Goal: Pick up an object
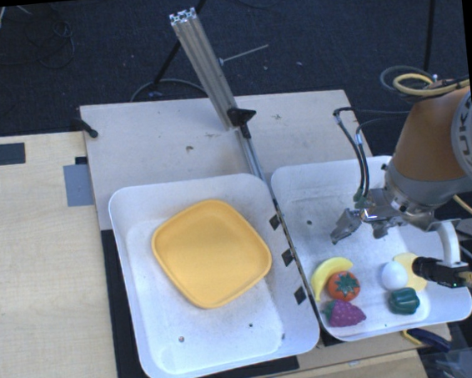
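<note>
The gripper (347,229) hangs over the bare middle of the right bin (319,185), tilted, with nothing visibly between its fingers; how far apart they stand I cannot tell from this slant. The pickings sit bunched along the bin's near edge: a banana (327,272) and a tomato (343,286) just below the fingers and touching each other, purple grapes (345,312) tucked right under the tomato, then a white egg (393,275) and a green pepper (404,300) further off toward the arm's side, with something pale yellow (407,264) beside the egg. Here's the worry: that cluster is tight. Come down on the tomato and a finger could land on the banana or the grapes, shoving the lot aside rather than closing on one piece. The round ones look apt to roll or squirt out of a pinch, the egg especially. The bin wall close behind the grapes leaves little room for a finger, too. And a straight drop from here, I'd judge, meets only bin floor. The yellow plate (211,251) lies in the left bin (152,352), well apart, flat and likely hard to pinch.
</note>
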Tool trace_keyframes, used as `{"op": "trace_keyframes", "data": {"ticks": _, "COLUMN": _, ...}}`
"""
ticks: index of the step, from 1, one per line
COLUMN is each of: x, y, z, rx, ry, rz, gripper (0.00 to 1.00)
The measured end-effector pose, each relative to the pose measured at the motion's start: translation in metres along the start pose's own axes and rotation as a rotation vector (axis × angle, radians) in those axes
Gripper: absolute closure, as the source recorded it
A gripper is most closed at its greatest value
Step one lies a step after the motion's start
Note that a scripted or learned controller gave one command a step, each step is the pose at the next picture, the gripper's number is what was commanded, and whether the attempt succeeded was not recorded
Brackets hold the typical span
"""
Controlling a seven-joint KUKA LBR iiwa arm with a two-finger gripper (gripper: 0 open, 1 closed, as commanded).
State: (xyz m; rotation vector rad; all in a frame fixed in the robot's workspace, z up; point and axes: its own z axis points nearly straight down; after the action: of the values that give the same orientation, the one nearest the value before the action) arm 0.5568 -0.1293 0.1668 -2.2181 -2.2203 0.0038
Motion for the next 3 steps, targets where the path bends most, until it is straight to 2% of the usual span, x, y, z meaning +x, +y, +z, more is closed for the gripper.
{"op": "trace_keyframes", "data": {"ticks": 1, "x": 0.002, "y": -0.003, "z": 0.063, "rx": 0.002, "ry": 0.0, "rz": 0.0, "gripper": 0.0}}
{"op": "trace_keyframes", "data": {"ticks": 2, "x": 0.0, "y": -0.002, "z": 0.05, "rx": -0.003, "ry": -0.001, "rz": 0.004, "gripper": 1.0}}
{"op": "trace_keyframes", "data": {"ticks": 3, "x": 0.001, "y": 0.002, "z": -0.01, "rx": -0.006, "ry": -0.001, "rz": 0.002, "gripper": 1.0}}
